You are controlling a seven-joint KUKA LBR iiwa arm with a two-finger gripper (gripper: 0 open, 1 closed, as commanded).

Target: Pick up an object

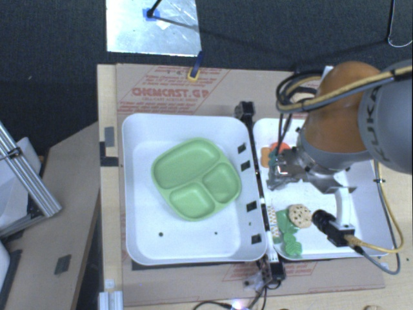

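While low in the right bin [361, 241], hand [279, 173] just above cookie [298, 216].

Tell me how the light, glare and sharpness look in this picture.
Camera view: even overhead light, soft shadows; strong glare on the foil sheet at top; the white bins are bright, nearly washed out; the green tray reads clearly; the arm is slightly soft and hides the gripper; the small cookie and nearby items look grainy.
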